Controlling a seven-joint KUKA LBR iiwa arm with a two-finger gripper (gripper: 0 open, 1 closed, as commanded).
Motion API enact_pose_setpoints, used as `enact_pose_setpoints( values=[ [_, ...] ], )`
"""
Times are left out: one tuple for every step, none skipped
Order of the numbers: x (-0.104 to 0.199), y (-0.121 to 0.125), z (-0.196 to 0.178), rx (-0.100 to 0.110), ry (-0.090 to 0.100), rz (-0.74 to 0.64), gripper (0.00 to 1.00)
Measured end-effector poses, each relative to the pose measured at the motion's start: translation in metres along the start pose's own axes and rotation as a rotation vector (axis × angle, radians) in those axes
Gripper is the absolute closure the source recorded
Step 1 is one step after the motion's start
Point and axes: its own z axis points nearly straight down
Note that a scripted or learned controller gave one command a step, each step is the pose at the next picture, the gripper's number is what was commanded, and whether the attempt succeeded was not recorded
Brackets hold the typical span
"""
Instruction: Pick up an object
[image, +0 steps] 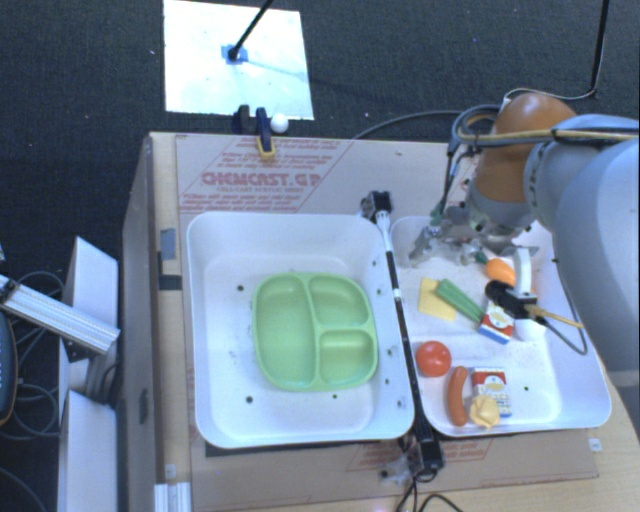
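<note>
My gripper (446, 243) hangs low over the far left corner of the right bin (575, 400), with the grey arm and its orange band reaching in from the right. Just in front of it lie a yellow wedge (436, 300) and a green stick (460, 299). An orange piece (500, 270) sits to the gripper's right. Nearer the front are a red tomato (433, 358), a sausage (458, 394), a red-and-white carton (490, 382) and a small yellow item (484, 411). I see nothing held in the gripper.
The left bin (220, 300) holds a green divided plate (314, 331). A small red-and-white box (497, 325) lies mid right bin. The bins' shared rim (396, 300) runs just left of the gripper.
</note>
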Motion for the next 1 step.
enact_pose_setpoints(
  values=[
    [0.0092,-0.0022,0.0002,0.001,0.000,0.000,0.00]
  ],
)
